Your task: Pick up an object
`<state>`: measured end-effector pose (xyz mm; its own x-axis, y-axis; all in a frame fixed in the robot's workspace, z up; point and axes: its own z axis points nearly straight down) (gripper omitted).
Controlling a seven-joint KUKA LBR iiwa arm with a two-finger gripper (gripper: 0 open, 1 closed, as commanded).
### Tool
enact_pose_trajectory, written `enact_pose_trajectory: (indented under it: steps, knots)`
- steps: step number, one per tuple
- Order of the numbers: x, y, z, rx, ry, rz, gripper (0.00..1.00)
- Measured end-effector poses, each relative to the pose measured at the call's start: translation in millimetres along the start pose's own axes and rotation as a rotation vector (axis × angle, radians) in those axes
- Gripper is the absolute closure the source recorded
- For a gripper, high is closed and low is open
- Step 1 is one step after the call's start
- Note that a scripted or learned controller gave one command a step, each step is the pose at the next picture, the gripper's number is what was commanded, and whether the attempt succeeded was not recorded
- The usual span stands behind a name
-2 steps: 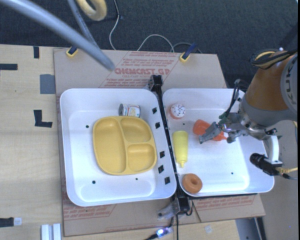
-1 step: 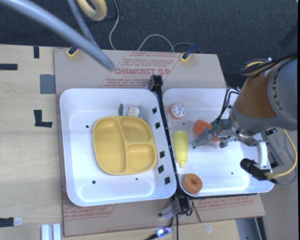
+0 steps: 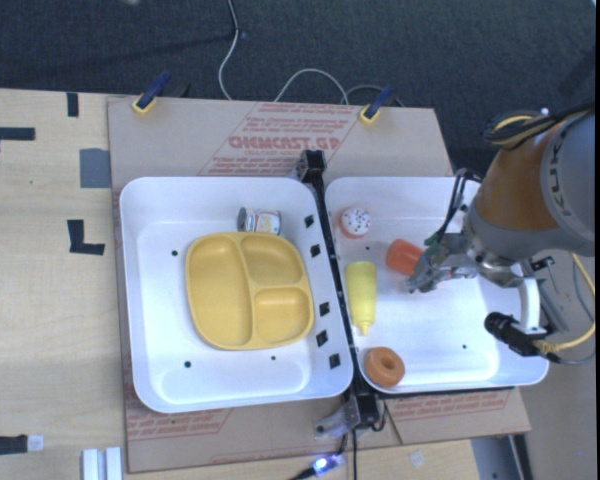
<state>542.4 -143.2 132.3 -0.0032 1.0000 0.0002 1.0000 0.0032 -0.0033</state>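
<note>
The orange object (image 3: 402, 256) lies in the right bin (image 3: 480, 368), near its centre. The gripper (image 3: 425, 273) sits just beside it; whether it is open or closed cannot be determined. A yellow bottle (image 3: 361, 294) lies along the bin's left edge, a brown doughnut (image 3: 385, 366) near its front-left corner.

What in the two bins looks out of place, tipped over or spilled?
Nothing looks spilled or damaged. The small can lies on its side behind the yellow divided plate in the left bin. The yellow bottle lies flat in the right bin.
</note>
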Motion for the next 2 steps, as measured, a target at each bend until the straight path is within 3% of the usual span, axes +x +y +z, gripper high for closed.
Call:
enact_pose_trajectory:
  steps: [2]
  knots:
    - [-4.9,-4.7,-95.7,-0.006,-0.001,0.002,1.00]
